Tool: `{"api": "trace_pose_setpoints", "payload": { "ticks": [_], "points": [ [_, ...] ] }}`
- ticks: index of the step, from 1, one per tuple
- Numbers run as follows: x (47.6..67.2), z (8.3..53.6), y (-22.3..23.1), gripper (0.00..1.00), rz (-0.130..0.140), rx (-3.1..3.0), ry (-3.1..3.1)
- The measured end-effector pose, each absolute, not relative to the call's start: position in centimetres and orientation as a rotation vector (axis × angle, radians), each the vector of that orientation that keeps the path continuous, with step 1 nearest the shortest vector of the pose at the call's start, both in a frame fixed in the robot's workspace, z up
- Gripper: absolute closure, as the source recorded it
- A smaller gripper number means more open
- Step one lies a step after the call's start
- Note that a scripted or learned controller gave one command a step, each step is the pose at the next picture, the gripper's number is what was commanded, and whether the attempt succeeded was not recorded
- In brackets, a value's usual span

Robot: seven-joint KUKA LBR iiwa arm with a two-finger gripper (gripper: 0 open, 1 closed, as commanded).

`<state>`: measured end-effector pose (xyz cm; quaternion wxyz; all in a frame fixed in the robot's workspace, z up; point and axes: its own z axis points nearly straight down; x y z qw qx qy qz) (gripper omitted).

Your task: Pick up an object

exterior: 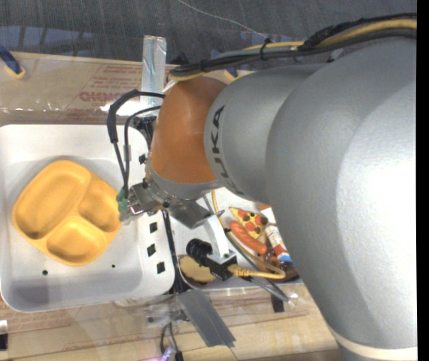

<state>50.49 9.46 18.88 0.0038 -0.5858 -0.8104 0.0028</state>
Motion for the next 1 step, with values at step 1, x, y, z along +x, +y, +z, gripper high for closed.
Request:
{"api": "trace_pose_setpoints", "payload": {
  "ticks": [1],
  "points": [
    [55.63,30.54,3.61,1.00,-0.005,-1.580,-2.723]
  ]
}}
